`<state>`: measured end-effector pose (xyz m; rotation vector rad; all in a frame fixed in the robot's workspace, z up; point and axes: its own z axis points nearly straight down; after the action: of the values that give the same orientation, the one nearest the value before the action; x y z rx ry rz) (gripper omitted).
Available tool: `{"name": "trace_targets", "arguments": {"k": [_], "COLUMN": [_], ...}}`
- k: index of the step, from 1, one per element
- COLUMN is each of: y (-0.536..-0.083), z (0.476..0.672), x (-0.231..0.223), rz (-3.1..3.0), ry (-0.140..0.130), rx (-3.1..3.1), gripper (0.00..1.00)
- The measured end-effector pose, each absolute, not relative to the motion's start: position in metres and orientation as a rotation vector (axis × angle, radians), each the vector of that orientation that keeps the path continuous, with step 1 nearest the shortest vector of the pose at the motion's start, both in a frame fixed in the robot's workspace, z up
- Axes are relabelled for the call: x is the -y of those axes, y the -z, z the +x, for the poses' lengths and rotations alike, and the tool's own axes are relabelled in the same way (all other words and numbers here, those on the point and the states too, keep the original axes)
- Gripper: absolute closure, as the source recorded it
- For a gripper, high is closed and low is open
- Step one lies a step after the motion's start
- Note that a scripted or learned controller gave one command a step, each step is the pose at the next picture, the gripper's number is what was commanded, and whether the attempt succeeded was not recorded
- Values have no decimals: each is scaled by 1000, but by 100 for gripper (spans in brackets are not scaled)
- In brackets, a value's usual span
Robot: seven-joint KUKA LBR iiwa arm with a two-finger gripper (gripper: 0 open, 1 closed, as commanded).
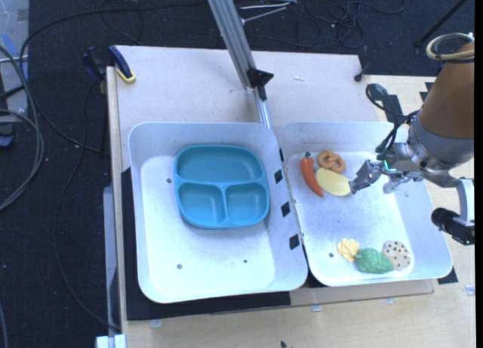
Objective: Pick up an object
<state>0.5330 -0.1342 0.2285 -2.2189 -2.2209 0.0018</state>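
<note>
The gripper [367,176] hangs low in the right bin [423,226], just beside a yellow toy [333,183], likely lining up a grasp; whether it is parted or closed, I cannot tell. A carrot [311,176] and pretzel [330,161] crowd that toy, and a blue tray [222,186] fills the left bin [151,210].

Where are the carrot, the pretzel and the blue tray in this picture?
carrot [311,177], camera view, middle of its orange body
pretzel [330,161], camera view, on its brown loop
blue tray [219,165], camera view, floor of its large compartment
</note>
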Motion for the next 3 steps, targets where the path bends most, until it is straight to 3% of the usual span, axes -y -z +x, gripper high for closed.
{"name": "trace_targets", "arguments": {"k": [1,3], "y": [-229,-127], "z": [533,530], "x": [134,140], "rz": [-2220,-2220], "ry": [0,-7], "rx": [2222,2215], "gripper": [0,0]}}
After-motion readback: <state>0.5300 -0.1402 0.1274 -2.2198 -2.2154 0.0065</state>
